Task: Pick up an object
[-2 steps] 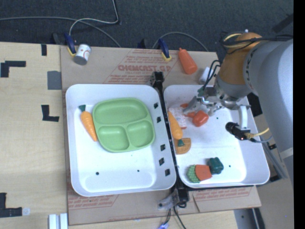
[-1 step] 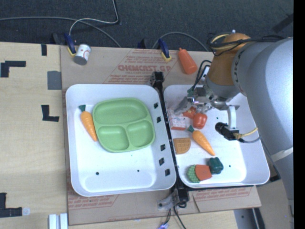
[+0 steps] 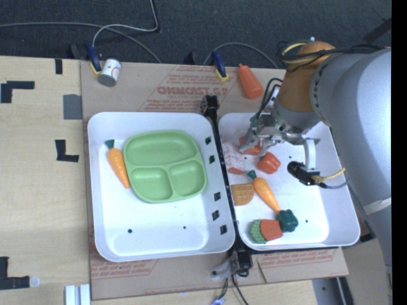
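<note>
Two carrots, one green plate

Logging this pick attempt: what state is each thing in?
gripper: low in right bin, over small toys
green plate: flat in left bin, compartments bare
left carrot: lying beside the plate
right carrot: lying in right bin
orange pepper: loose beside gripper

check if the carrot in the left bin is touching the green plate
Touching: the camera view shows the carrot lying against the left rim of the green plate, no white gap between them.
</note>
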Tool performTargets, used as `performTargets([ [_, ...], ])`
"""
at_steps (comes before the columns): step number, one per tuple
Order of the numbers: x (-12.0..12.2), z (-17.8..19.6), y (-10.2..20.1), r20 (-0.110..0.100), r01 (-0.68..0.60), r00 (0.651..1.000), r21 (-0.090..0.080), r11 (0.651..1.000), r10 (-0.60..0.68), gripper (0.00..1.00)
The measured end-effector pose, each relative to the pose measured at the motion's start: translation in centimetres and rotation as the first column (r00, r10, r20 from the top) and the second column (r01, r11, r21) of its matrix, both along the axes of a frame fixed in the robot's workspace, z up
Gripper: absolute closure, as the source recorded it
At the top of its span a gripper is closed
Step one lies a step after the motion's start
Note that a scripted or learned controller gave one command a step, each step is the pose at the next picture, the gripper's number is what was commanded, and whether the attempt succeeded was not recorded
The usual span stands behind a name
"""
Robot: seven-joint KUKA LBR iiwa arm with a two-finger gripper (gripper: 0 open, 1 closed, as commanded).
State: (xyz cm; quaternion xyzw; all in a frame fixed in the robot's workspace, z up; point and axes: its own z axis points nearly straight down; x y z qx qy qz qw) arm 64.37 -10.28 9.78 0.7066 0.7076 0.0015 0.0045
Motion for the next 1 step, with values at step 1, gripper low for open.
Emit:
performTargets([
  [1, -0.76, 8.66, 5.59, -0.008, -0.001, 1.000, 0.004, 1.000, 0.001, 1.00],
])
